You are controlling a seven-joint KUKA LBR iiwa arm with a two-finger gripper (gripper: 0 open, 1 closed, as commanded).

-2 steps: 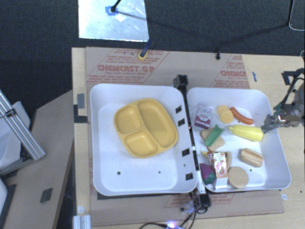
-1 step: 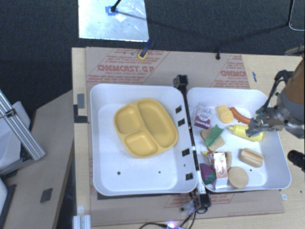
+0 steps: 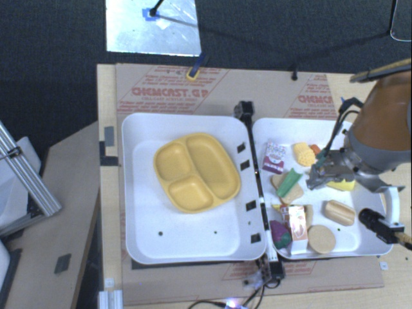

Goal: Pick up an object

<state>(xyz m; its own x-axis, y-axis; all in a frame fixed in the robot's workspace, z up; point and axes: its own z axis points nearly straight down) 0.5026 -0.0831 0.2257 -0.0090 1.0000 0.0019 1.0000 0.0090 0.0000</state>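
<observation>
One grey two-finger gripper is hovering low in the right white bin | finger state: I cannot tell | yellow plastic piece is lying just beside it | risk: crowded neighbours, fingers may be catching the green wedge instead.

Bench with two white bins on a printed sheet

The tan bench carries a brown sheet with red lettering, reaching toward its far edge. On the sheet sit the left bin and the right bin, side by side and touching along their inner rims near the bench's middle.
</observation>
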